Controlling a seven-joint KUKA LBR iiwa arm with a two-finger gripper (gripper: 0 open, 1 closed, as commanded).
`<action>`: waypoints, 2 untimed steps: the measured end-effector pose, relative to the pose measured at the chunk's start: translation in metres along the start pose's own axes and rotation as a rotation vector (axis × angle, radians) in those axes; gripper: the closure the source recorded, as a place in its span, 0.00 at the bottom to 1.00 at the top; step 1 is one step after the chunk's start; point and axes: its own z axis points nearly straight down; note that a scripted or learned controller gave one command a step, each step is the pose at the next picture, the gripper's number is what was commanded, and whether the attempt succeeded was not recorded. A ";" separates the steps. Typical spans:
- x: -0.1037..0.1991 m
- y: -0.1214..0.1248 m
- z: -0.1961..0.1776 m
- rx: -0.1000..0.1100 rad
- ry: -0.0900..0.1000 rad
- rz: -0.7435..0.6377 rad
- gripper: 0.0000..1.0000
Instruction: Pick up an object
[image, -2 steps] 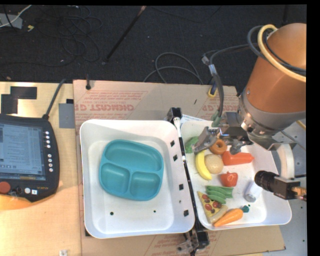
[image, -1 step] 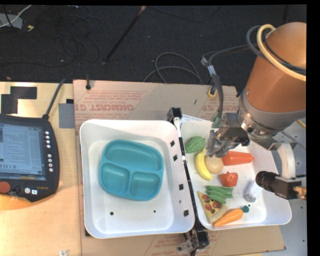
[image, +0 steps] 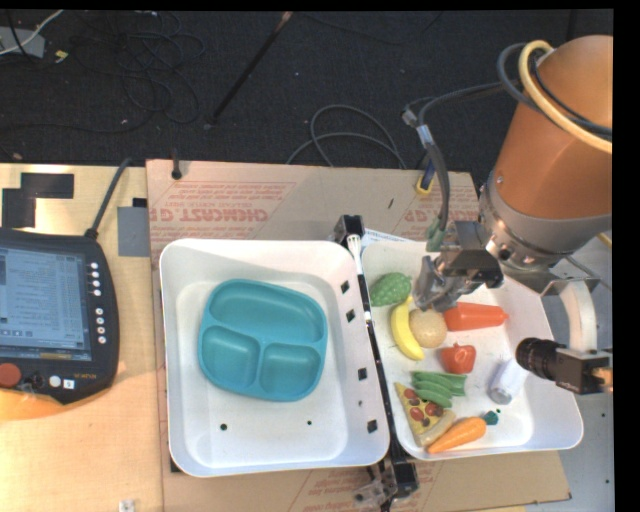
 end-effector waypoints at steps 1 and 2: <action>0.025 -0.005 0.134 0.011 0.001 0.012 1.00; 0.022 -0.004 0.118 0.001 0.002 0.017 1.00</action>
